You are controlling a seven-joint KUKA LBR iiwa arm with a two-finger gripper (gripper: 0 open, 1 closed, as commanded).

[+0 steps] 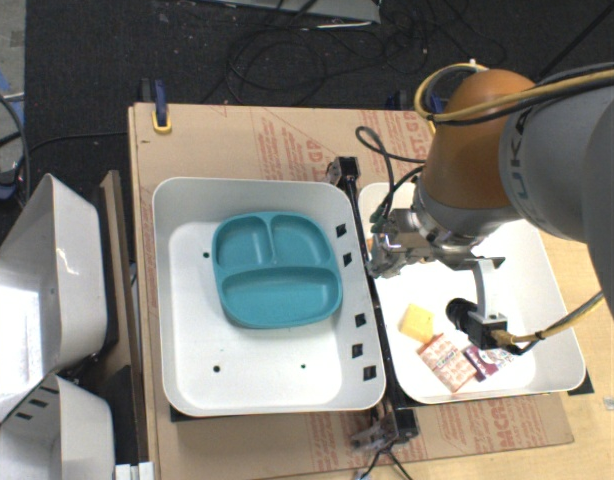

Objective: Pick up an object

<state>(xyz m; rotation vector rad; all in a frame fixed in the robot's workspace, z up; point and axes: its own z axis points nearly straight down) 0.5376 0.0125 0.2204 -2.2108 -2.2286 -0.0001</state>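
Hovering w/ end effector [385, 250] over right bin [547, 268], tight against its left wall, approx. mid-length of that wall. Open or closed: can't tell, wrist housing blocking the view from above. Nothing visibly gripped.

Sitting nearest as pick candidate: yellow wedge-like block [417, 321], in right bin's front-left quarter (front = lower edge in view). Lying toward front edge from end effector and a bit toward bin centre. Not touching it; bare bin floor showing between. Looking compact, no strong long axis, so wrist angle prob. mattering little.

Lying just beside block, closer to front edge: red-and-white patterned packet [449, 361], flat, long axis looking diagonal to bin walls. Resting against packet's right side: small purple item [490, 360], touching or only nearly, can't tell.

Sitting well apart, across both inner walls: teal divided plate [277, 271], centred in left bin [187, 268], wide and flat, likely poor for a pinch.

Judging next move: needing a short shift toward front edge and off the left wall, then straight down on yellow block. Risking, prob., a clip on the left wall if dropping from current spot, or a nudge into packet if overshooting frontward.
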